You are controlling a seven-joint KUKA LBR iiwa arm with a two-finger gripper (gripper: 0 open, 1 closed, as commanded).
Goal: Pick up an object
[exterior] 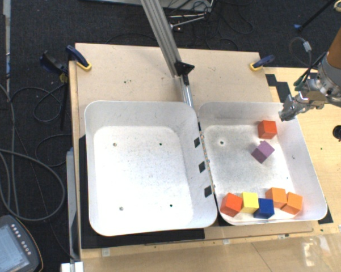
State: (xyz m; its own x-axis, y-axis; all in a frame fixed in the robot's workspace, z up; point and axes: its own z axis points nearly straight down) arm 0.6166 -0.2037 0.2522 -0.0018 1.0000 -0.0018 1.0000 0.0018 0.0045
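The right bin [306,169], a shallow white tray with rounded corners, holds seven small cubes. An orange cube [266,128] lies near its far edge and a purple cube [263,151] just beside it. Along the near edge lie three more orange cubes [232,203], a yellow cube [250,200] and a blue cube [265,208]. The gripper [287,113] hangs above the far right rim; whether it is open cannot be told. The left bin [102,152] looks speckled.

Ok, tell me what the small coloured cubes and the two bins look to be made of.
Small coloured cubes, e.g. the purple cube: probably painted wood or foam; matte, flat colour, no shine. Shallow white right bin and left bin: likely moulded plastic; rounded corners, smooth, speckled with dirt.
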